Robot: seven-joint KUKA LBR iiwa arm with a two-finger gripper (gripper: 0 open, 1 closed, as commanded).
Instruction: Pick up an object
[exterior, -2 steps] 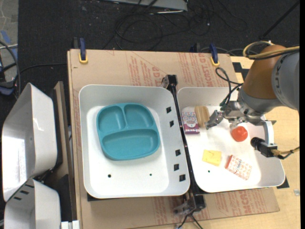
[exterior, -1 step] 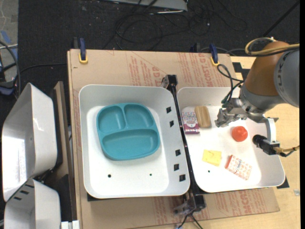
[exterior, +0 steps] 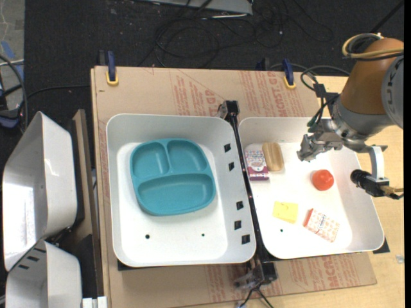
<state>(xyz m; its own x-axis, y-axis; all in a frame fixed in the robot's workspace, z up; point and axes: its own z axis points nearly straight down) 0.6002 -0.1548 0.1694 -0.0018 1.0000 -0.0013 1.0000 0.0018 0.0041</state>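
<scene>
Two shallow white bins sit side by side on the worktop [exterior: 167, 85], a board with red print. One teal divided plate [exterior: 172, 176], with three compartments, lies in the left bin [exterior: 122, 223], toward its upper left. Five small things lie in the right bin [exterior: 366, 236]. At its upper left, against the dividing wall, a small pink-and-white packet [exterior: 255, 162] touches one tan oblong block [exterior: 273, 156] just to its right. Lower, near the bin's middle, lies one yellow square piece [exterior: 286, 211]. Right of that, toward the lower right, one orange-and-white patterned packet [exterior: 321, 225] lies tilted. Above it sits one red-orange round object [exterior: 323, 179], lying free on the bin floor.

One gripper [exterior: 311, 147] hangs over the upper part of the right bin, just up and to the left of the red-orange object and apart from it, with nothing seen between its fingers; how far they are spread cannot be told. The arm [exterior: 369, 88] enters from the right of the frame, its orange band uppermost, bending down and leftward to the wrist.
</scene>
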